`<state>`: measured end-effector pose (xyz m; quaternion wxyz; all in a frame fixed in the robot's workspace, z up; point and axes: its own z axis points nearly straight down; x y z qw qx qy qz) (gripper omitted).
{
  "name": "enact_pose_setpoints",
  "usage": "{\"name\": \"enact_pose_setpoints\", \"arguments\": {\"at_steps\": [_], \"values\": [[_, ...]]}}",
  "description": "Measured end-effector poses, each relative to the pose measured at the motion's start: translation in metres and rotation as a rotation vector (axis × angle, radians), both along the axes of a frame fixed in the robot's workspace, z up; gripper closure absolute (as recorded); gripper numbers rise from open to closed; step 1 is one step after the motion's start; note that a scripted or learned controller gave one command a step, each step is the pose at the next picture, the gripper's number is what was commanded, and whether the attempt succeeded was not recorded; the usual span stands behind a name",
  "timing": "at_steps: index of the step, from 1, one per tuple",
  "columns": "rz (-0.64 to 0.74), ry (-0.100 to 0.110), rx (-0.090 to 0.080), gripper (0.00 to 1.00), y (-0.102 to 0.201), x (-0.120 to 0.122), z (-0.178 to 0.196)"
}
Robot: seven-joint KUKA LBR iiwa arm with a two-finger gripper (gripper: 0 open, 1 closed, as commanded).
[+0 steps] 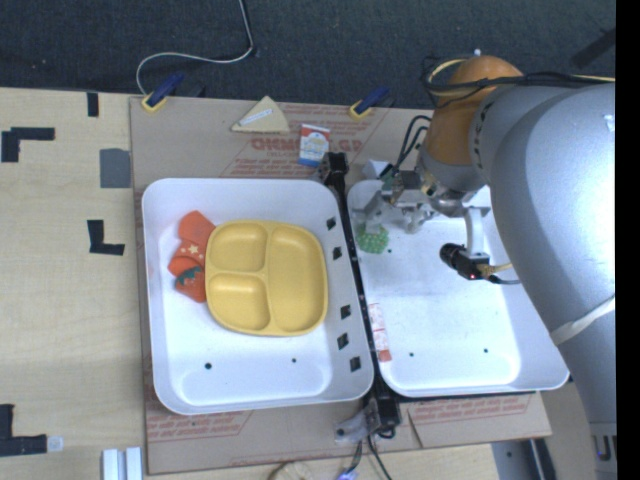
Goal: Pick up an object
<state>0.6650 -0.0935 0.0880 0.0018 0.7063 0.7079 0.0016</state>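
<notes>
- Your gripper [385,211] is low in the right bin [450,358], near its upper left corner.
- I cannot tell if it is open or shut.
- The green thing [373,238] sits just below it. It looks small and light, maybe soft.
- Pinch it across the middle.

Two white bins [250,383] sit on a brown cardboard sheet [200,138] printed with faded red lettering. The left bin holds a pale yellow divided plate [268,276] and, beside it, an orange-red object [190,253] with a small green spot. A light green object [373,238] lies in the right bin [450,358]. The arm [560,198] is silvery grey with an orange band [470,103]. The bench [60,298] is light wood with black tape marks, the floor beyond dark blue-grey. A red, white and blue small box [314,146] stands on the cardboard.
</notes>
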Motion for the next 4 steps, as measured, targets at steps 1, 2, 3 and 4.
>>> {"name": "enact_pose_setpoints", "arguments": {"at_steps": [1, 2, 3, 4], "values": [[0.000, -0.008, -0.001, 0.00, 0.000, -0.008, 0.002], [0.001, 0.004, 0.000, 0.00, 0.000, 0.004, -0.001], [0.001, -0.006, -0.001, 0.00, -0.001, -0.015, 0.001], [-0.001, -0.007, -0.002, 0.00, 0.000, -0.022, 0.001]]}}
